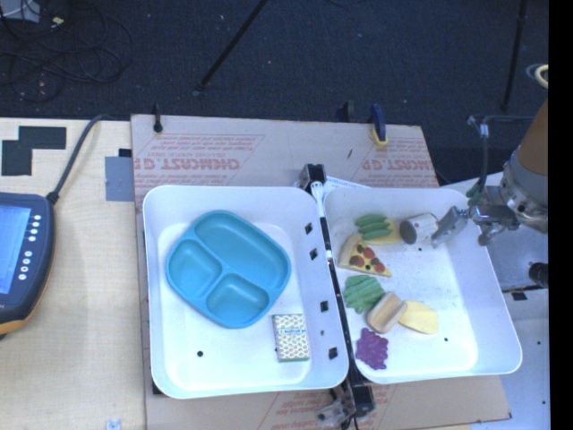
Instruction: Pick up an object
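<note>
Right white bin [483,330] holds seven toy foods; left white bin [179,365] one blue divided plate [228,268], one patterned box [291,337]; gripper [445,228] grip unreadable.

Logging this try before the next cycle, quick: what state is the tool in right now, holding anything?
Tool: cannot be told from this view; it sits over the right bin beside a grey cylinder, with nothing visibly held.

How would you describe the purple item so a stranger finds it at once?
Look in the right white bin, along its near-left part beside the divider. The purple grape bunch lies there, just below the tan bread piece. It is the one purple, knobbly thing.
</note>
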{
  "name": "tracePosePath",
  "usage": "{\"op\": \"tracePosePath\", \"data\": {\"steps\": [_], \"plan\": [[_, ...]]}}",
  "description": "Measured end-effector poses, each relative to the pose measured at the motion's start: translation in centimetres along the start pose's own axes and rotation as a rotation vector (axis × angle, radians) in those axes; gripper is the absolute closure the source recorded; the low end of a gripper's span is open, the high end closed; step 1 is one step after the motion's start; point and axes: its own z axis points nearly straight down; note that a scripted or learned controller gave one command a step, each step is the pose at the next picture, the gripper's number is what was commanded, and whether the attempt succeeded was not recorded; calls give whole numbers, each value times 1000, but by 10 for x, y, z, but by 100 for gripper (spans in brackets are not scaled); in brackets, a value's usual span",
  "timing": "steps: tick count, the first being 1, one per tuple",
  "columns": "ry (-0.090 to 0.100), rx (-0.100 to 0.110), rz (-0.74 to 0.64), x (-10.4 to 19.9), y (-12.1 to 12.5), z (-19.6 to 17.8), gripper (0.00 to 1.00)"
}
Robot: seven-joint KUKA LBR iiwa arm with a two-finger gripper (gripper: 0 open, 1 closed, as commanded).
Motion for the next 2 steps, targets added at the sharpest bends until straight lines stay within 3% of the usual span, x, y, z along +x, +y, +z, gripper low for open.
{"op": "tracePosePath", "data": {"steps": [1, 2], "plan": [[1, 3, -3, 36, 45, 135, 0], [4, 8, -3, 26, 65, 130, 0]]}}
